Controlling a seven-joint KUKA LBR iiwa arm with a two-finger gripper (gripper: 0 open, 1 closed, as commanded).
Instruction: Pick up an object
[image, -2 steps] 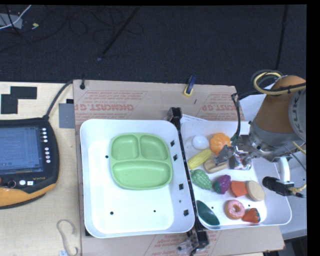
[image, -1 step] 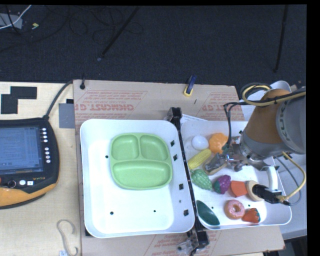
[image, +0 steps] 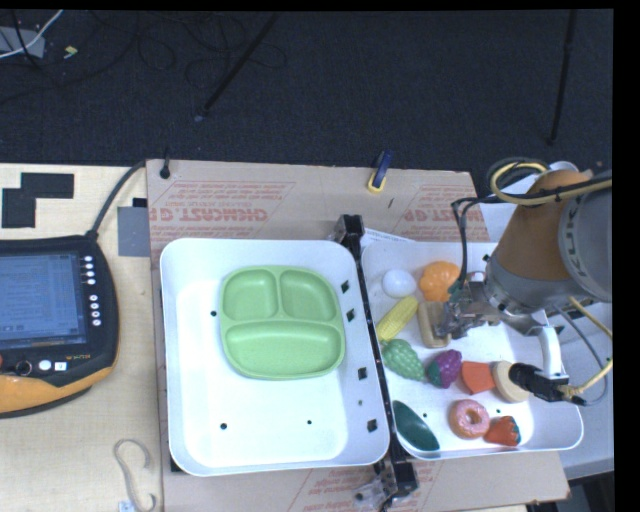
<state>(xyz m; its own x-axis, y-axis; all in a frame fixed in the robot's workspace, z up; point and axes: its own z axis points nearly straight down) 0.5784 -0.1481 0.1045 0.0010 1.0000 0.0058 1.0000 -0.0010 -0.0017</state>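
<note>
The right bin (image: 560, 432) holds several toy foods. Among them are a white egg (image: 398, 283), an orange (image: 437, 279), a yellow corn cob (image: 397, 318), a tan block (image: 432, 326), a green vegetable (image: 403, 358) and a purple piece (image: 444, 368). Nearer the front lie a pink donut (image: 467, 418), a red piece (image: 503, 431) and a dark green piece (image: 415, 428). My gripper (image: 456, 322) is low in this bin, just right of the tan block and below the orange. Whether it touches the block is unclear.
A green divided plate (image: 281, 323) lies in the left bin (image: 200, 420). The black divider (image: 366, 340) runs between the bins. A tablet controller (image: 50, 310) sits left on the bench. Cables (image: 545, 350) hang by the wrist over the right bin.
</note>
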